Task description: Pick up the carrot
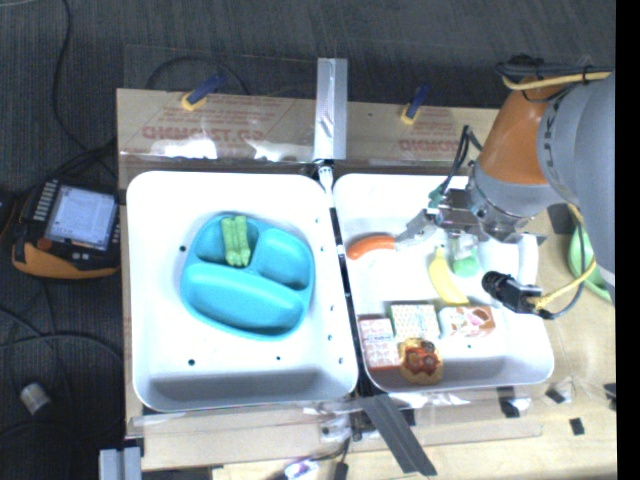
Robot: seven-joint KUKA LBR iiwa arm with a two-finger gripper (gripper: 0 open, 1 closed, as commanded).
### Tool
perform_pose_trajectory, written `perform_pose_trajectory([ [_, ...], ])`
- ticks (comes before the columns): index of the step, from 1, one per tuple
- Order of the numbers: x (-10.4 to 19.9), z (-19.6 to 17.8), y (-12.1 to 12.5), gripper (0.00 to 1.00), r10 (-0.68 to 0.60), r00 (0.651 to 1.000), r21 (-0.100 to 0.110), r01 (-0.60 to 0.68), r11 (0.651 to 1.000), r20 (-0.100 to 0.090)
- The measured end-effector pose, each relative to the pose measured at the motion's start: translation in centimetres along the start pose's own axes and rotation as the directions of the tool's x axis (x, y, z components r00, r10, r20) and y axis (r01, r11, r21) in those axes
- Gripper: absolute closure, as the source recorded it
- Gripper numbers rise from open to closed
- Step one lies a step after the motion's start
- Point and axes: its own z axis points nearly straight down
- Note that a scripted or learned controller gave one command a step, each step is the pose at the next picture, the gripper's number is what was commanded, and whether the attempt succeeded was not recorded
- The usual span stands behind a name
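- We see the carrot (371, 245) lying in the right bin (500, 373), close to that bin's left wall and towards its far side — a short orange piece set slightly aslant.
- The tool (428, 224) hangs over the same bin, just to the right of the carrot; one pale finger (412, 233) points left towards the carrot's right end, near it, though we cannot tell if it touches.
- Nothing sits between the fingers that we can make out, and how far apart they stand we cannot tell from this slant.
- The grey arm (580, 158) with its orange band (520, 138) comes in from the right, above the bin's far right corner.
- A yellow banana (446, 278) lies beside the tool's body, with a pale green item (465, 263) just to its right.
- Along the near wall of the right bin we see a row of small things — a patterned box (375, 340), a pale tiled box (414, 319), a brownish lump (421, 359) and a white and orange packet (466, 320).
- The left bin (160, 368) holds a blue divided dish (250, 288), with a green vegetable (236, 240) in its far left compartment.
- On the dark floor to the left of the table (580, 328) rests a handheld pendant (70, 226) with a lit screen.
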Motion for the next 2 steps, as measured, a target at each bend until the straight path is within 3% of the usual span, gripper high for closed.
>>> perform_pose_trajectory([
  [1, -0.1, -3.6, -0.8, 0.0, -0.014, 1.0, 0.0, 0.014, 1.0, -0.001],
  [2, -3.9, 7.7, 0.6, 0.0, 0.163, 0.987, -0.011, -0.163, 0.986, -0.002],
])
